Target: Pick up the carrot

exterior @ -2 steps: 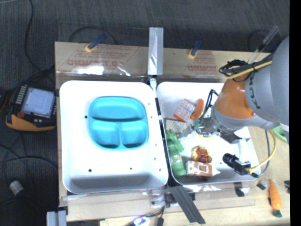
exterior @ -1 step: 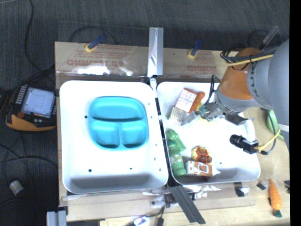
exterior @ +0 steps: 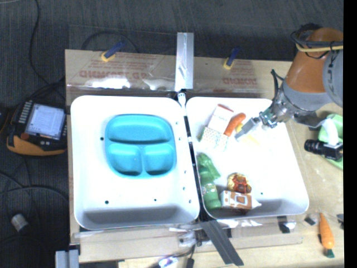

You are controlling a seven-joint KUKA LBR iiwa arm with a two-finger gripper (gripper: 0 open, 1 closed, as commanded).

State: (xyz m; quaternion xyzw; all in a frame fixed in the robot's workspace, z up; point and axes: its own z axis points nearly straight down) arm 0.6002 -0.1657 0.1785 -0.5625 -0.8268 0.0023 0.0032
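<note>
The carrot (exterior: pixel 234 123) is small and orange, with a green end. It lies in the back part of the right bin (exterior: pixel 279 166), leaning against a white carton (exterior: pixel 217 125). My gripper (exterior: pixel 244 130) reaches in from the right, slanted low over the bin. Its tip is just right of the carrot's lower end, touching it or nearly so. The carrot is still on the bin floor and has not been lifted.
The left bin (exterior: pixel 89 166) holds a blue divided tray (exterior: pixel 139 144). In the right bin there is a green vegetable (exterior: pixel 207 176) by the left wall, plus a red-brown item (exterior: pixel 239 181) and a small orange box (exterior: pixel 240 200) near the front. A second carrot-like piece (exterior: pixel 326 236) lies on the bench outside the bins.
</note>
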